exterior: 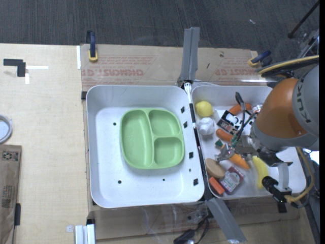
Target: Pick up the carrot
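Observation:
In the right bin [292, 194] an orange carrot [240, 160] lies among a pile of toy food, near the bin's middle. My gripper [227, 153] hangs low over the pile, right at the carrot's left end and seemingly touching it. The grey arm with its orange band [277, 113] comes in from the right and covers the bin's right part. Two other orange pieces lie close by, one [223, 134] just above the gripper and one [234, 109] further back.
Around the gripper lie a yellow lemon [203, 108], a white crumpled object [206, 127], a black-and-white box [228, 121], a brown bun [214, 168], a dark red packet [231, 179] and a banana [260, 171]. The left bin [101, 187] holds a green divided plate [152, 138].

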